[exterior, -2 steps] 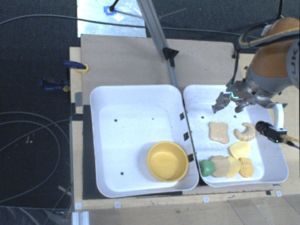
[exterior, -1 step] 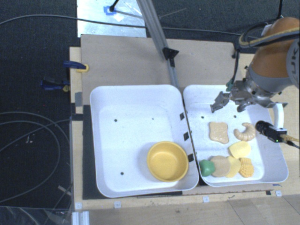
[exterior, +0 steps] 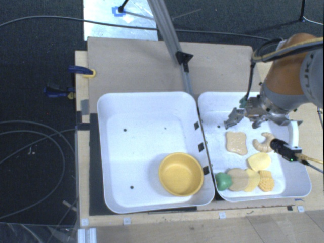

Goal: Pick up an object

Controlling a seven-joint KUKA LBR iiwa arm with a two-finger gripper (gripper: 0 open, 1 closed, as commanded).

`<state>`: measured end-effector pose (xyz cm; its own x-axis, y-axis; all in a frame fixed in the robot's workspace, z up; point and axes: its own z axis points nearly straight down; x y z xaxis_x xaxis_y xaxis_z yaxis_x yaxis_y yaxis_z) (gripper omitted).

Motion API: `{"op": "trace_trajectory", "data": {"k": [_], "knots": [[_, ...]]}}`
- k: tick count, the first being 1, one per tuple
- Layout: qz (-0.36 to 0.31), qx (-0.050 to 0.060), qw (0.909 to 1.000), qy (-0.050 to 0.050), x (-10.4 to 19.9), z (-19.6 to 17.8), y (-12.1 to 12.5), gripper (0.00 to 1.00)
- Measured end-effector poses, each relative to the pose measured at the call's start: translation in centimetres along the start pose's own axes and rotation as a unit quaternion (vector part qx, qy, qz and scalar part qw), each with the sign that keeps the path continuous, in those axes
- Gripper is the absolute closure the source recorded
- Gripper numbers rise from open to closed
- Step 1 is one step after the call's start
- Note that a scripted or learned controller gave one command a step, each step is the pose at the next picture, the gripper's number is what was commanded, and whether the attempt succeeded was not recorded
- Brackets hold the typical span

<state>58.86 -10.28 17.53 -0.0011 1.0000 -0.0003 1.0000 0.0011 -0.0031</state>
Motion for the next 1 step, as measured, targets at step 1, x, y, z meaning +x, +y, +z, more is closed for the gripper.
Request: {"op": "trace_trajectory", "data": {"k": [1], "knots": [[0.000,0.000,1.0000,0.000,0.28,4.22,0.13,0.00]]}}
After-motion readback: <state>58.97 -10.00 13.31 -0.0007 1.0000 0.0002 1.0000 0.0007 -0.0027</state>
